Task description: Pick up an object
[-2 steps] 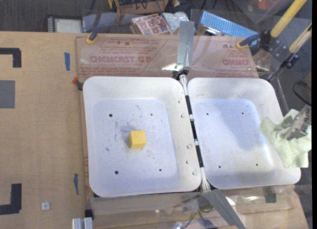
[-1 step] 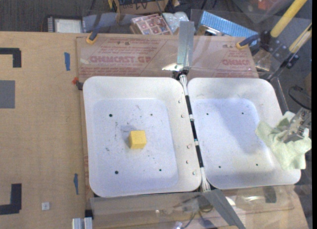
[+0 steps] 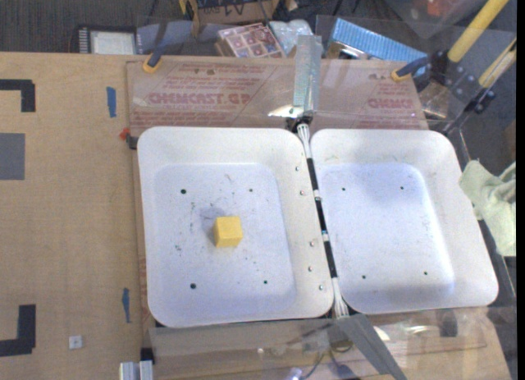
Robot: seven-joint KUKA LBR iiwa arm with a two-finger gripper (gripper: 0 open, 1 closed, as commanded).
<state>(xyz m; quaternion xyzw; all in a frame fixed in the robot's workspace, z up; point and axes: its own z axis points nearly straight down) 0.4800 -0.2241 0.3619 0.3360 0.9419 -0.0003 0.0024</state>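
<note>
Brown board covers the bench [image 3: 66, 231], and on it sit the left bin [image 3: 164, 157] and, touching its right rim, the right bin [image 3: 459, 206]; just behind the left bin lies a clear sheet [image 3: 246, 95] printed in red with what reads as "CHEMCAST". Near the middle of the left bin's floor rests the small yellow cube [image 3: 228, 231], alone and untouched. I judge the pick not yet begun: the next move calls for the arm to descend over that cube, and whether the hand is spread or pressed together I cannot tell.

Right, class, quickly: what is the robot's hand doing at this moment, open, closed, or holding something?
Hand: cannot be told from this picture. The yellow block lies free in the left bin, held by nothing.
</note>
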